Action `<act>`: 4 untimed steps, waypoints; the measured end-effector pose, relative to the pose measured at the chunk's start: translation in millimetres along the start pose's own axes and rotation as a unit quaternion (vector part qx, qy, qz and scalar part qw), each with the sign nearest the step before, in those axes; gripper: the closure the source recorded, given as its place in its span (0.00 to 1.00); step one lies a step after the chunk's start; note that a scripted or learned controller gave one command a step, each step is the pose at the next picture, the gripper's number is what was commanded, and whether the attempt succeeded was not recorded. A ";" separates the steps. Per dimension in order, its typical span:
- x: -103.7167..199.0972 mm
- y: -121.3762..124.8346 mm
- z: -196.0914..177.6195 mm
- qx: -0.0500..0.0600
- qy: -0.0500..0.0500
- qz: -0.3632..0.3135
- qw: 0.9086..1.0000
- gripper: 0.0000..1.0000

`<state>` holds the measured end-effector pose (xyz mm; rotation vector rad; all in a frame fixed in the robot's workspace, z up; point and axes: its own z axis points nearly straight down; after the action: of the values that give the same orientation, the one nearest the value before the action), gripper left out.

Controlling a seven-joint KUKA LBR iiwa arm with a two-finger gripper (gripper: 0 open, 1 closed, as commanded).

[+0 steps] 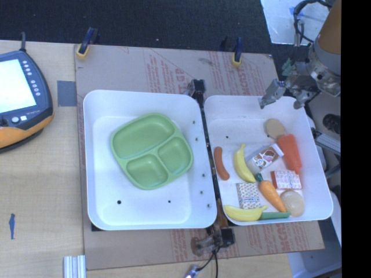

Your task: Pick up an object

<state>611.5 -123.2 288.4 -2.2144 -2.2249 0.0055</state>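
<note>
Mostly blurred labels (267, 157) (faint cardboard (162, 74) print)

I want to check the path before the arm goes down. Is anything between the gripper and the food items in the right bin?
Nothing visible stands between them. The gripper hangs over the far rim of the right bin. The nearest item, the tan potato, lies uncovered just below it, with the orange-red sausage beside it.

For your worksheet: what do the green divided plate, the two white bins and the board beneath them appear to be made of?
Green divided plate: probably moulded plastic; uniform matte pale green, soft rounded compartment edges.
Left bin and right bin: likely thin plastic; smooth white, rounded corners, a faint sheen.
Board: looks like cardboard; dull tan surface with faded red print, held by clamps at its far edge.
</note>
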 end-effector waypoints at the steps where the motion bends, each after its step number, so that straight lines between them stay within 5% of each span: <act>1: -19.5 -34.9 123.9 0.002 0.000 0.000 1.000 0.00; 2: -78.5 25.0 197.8 0.001 0.000 0.001 1.000 0.00; 3: -68.2 45.5 195.9 -0.001 0.000 0.001 1.000 0.00; 4: -68.9 45.9 184.6 -0.002 0.000 0.000 1.000 1.00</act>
<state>657.0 -192.1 103.7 -2.2149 -2.2270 0.0007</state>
